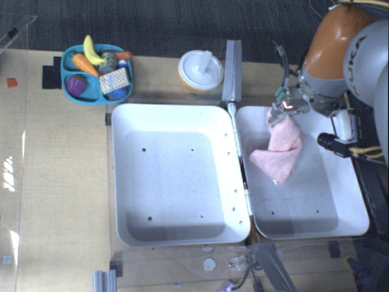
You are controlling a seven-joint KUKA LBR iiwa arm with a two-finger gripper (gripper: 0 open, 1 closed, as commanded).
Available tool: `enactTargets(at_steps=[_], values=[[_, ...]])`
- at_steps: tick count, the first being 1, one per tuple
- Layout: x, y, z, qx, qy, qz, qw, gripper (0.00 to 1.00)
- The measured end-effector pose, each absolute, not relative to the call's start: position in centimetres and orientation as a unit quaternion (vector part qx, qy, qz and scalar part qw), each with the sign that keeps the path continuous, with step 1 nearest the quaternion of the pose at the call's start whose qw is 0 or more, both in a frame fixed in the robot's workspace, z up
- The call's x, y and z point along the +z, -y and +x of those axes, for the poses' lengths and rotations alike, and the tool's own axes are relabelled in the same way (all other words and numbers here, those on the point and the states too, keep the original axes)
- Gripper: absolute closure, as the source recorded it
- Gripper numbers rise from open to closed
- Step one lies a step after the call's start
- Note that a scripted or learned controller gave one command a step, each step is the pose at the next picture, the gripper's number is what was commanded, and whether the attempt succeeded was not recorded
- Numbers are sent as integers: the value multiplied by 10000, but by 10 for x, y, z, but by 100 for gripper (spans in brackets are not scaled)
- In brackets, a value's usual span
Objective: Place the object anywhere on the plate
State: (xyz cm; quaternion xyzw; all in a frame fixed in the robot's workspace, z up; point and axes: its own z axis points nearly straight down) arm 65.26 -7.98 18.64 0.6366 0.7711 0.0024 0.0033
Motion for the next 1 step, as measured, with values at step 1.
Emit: enactTargets(at_steps=[1], values=[[226,78,655,25,-7732,6341,33,100]])
